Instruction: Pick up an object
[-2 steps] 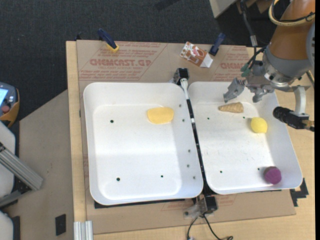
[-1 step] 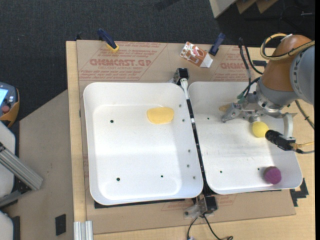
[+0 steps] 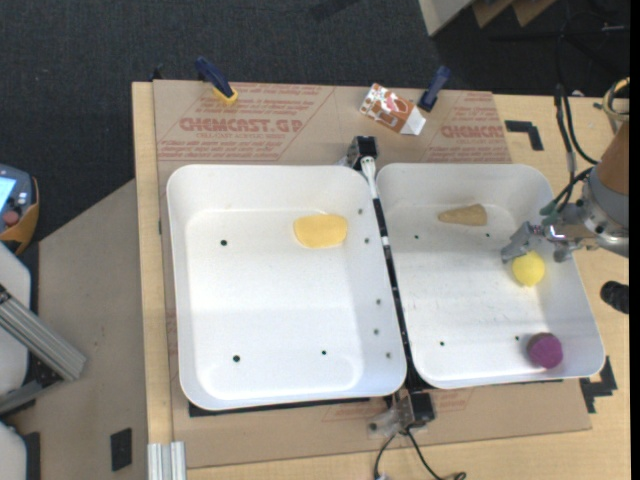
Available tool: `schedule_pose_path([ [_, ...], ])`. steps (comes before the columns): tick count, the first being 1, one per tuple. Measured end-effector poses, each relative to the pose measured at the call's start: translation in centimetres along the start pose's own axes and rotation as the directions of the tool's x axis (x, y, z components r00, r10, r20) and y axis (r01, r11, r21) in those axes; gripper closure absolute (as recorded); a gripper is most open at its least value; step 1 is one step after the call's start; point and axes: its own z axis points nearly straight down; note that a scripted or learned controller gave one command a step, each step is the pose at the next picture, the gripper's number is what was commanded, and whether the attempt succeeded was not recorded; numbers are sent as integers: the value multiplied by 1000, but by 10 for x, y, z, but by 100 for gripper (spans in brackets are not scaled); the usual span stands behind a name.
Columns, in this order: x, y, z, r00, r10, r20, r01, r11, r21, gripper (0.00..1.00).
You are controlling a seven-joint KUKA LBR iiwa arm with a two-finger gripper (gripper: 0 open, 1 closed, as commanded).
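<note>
Gripper [image 3: 533, 244] sits low over the right bin [image 3: 470, 368], near that bin's right wall, about midway along it. I read the fingers as spread, one prong reaching left toward the bin floor, the other back toward the wall. The small yellow ball [image 3: 528, 270] lies just below the fingertips, close enough that they may touch its upper edge; I can't tell contact from here. Nothing is between the fingers, so no hold.

My call: this is the approach step, the pick not yet made. Next move needs the fingers centred over the ball, brought down to straddle it, then closed. The ball is round and will likely roll if one finger nudges it first, and the bin wall close by leaves little room on that side.

Other candidates: a purple ball [image 3: 545, 349] near the right bin's front right corner, and a tan wedge-shaped piece [image 3: 463, 214] near its back wall. The left bin [image 3: 270, 368] holds a flat yellow piece [image 3: 320, 231] toward its back right corner, well apart from the arm.
</note>
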Motion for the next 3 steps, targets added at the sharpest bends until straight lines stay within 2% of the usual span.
schedule_pose_path([
  [1,3,-8,55,1000,-10,-13,10,1000,2,0],
  [2,41,58,53,1000,-13,0,13,1000,-9,0],
  [3,33,97,53,1000,-11,1,11,1000,-3,0],
])
